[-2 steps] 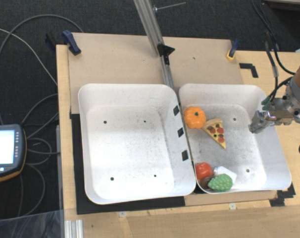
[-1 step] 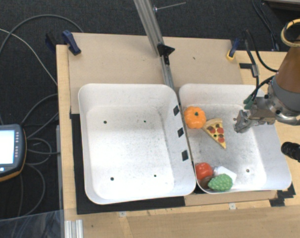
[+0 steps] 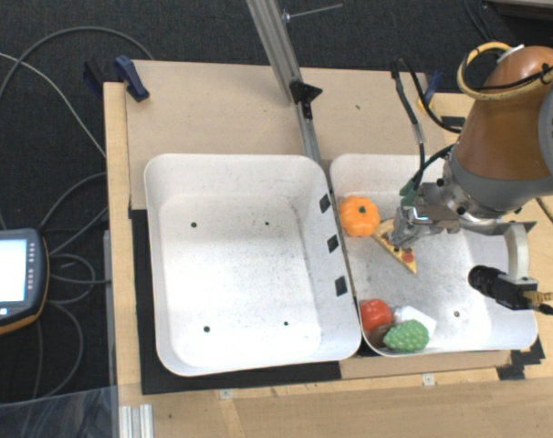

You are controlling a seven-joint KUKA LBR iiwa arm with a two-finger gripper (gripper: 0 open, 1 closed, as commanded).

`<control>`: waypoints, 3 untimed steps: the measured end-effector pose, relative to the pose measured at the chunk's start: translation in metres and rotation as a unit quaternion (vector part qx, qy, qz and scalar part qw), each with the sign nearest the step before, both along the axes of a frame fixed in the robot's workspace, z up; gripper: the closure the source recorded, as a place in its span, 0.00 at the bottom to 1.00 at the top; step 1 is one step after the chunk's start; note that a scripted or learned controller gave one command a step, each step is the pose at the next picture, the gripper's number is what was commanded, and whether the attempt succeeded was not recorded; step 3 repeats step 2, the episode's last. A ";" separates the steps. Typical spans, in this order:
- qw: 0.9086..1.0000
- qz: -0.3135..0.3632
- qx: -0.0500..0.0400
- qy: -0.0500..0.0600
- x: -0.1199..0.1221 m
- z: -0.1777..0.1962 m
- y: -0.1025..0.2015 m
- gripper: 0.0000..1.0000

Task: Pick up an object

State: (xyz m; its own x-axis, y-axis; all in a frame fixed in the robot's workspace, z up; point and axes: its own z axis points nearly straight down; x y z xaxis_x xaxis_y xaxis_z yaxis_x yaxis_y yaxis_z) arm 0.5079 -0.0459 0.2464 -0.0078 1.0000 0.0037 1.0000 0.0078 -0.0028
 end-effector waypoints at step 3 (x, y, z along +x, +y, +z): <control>1.000 0.000 -0.001 -0.001 0.016 -0.024 0.105 1.00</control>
